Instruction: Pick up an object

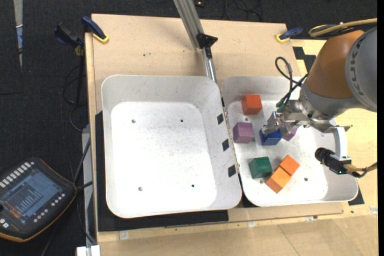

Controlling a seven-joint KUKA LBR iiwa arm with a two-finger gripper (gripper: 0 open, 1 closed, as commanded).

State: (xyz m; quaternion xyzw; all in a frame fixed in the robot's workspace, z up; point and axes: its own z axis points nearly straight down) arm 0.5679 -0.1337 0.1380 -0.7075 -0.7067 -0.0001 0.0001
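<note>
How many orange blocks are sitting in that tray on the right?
3. One orange block lies near the right bin's far side; two more touch each other near its front, right of a green block. The arm may hide others.

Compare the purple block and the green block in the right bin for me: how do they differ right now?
The purple block is pale violet and sits by the bin's left wall; the green block is dark green and lies nearer the camera. The purple block stands alone, while the green block sits close beside an orange block. Both look like similar-sized cubes, apart from the hand.
</note>
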